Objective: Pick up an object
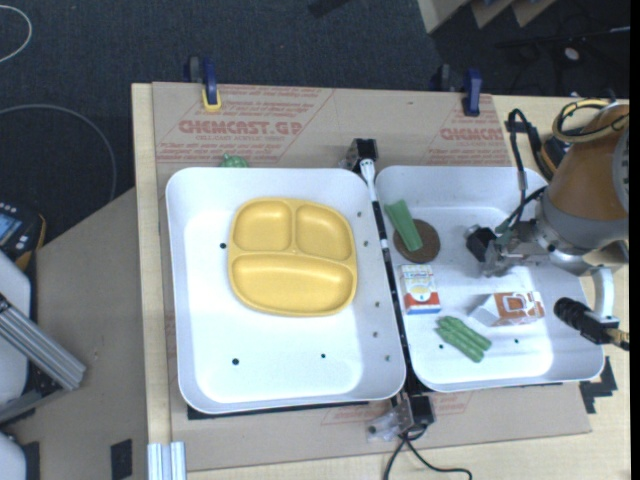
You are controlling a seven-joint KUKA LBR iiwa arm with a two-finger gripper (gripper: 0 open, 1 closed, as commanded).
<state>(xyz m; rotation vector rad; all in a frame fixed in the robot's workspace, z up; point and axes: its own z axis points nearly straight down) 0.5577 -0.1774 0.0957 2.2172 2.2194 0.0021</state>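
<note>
I have one fixed camera above the bench [300, 118], looking down at a slant from a moderate height. Both white bins fit mid-frame, the left bin [200, 298] and right bin [450, 183], dark floor along the top.

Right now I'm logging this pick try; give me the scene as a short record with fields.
left bin: yellow tray
right bin: green stick across a brown disc, small carton, green pods, white and orange box
gripper: over right bin, above the box
held: nothing visibly gripped
</note>
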